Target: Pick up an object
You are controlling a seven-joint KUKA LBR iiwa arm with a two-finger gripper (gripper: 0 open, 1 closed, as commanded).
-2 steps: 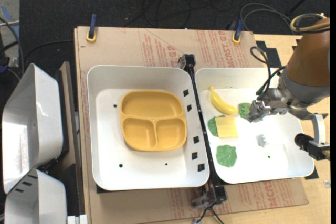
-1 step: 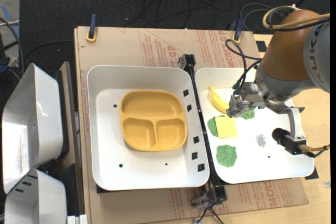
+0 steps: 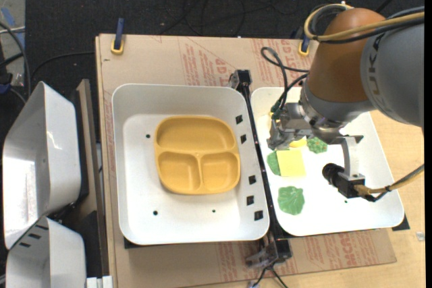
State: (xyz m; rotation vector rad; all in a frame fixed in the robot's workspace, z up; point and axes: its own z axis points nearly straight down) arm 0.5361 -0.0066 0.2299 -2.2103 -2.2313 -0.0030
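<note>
My claw (image 3: 289,138) low in the right bin (image 3: 378,212), grip state I cannot tell; yellow block (image 3: 291,162) just below it, green pieces (image 3: 291,199) beside and further below; yellow tray (image 3: 198,154) well left; nothing visibly lifted, pick not yet done.

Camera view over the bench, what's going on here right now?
A grey arm with an orange band reaches in from the right and hangs over the right-hand white bin. Its gripper sits low above a flat yellow square piece, with green leaf-shaped pieces lying around it. Whether anything is gripped cannot be told. The left-hand white bin holds a yellow three-compartment plastic tray, lying untouched.
</note>
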